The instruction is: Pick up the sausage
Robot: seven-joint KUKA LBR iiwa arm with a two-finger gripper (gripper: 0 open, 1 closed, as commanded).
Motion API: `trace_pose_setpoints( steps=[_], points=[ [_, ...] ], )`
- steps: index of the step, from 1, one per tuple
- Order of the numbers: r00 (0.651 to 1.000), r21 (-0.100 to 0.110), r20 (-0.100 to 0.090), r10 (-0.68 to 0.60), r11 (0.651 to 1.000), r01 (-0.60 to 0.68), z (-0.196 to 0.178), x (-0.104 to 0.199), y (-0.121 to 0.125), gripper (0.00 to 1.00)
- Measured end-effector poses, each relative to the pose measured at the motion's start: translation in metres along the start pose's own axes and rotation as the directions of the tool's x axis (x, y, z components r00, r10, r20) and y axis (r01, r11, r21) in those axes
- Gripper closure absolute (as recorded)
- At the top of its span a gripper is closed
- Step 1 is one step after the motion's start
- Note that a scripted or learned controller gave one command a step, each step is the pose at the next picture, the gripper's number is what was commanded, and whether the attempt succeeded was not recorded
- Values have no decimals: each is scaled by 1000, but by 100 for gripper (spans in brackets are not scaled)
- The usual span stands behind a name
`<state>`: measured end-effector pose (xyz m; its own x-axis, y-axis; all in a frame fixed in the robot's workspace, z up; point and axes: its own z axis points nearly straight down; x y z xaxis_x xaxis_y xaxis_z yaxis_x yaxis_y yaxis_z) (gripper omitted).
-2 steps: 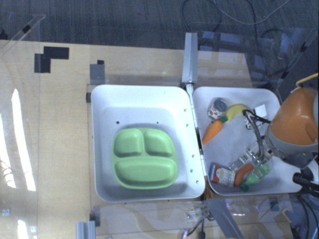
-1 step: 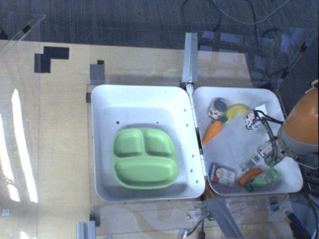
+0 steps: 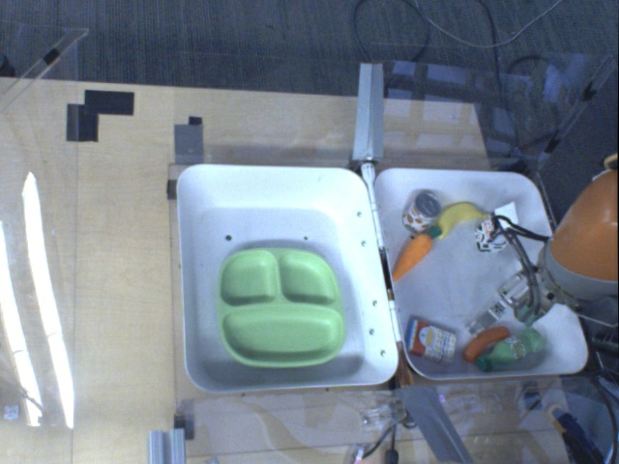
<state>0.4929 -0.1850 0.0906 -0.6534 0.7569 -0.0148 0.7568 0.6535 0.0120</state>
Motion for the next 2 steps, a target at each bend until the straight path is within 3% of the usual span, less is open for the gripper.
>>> trace_pose_setpoints(
  steps=[1,2],
  points=[
    [889,8,-5,459,889,-459,2,-13,-15,0],
    [937,3,3,349,937,-349,0,8,6,0]
  ],
)
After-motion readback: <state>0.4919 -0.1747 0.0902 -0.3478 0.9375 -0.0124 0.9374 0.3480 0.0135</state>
